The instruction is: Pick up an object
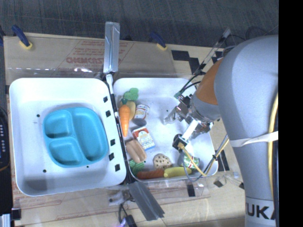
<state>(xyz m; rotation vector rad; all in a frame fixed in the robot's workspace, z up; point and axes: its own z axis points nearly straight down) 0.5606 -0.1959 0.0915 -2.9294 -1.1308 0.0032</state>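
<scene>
My gripper (173,129) hangs over the middle of the right bin (161,90), its two fingers spread open with bare bin floor between them. Toy foods lie along the bin's left and front sides. An orange carrot (124,119) lies by the left wall, with a green vegetable (131,94) behind it and a small can (141,111) beside it. A small carton (143,139), a hot dog (136,151) and a cookie (162,161) lie closer to the front. A red pepper (150,174) and a yellow item (177,171) rest along the front wall.
The left bin (23,103) holds a blue divided plate (75,136). A green-and-red packet (191,162) lies in the right bin's front right corner, under the arm's cables. The grey arm (246,103) covers the right bin's right side.
</scene>
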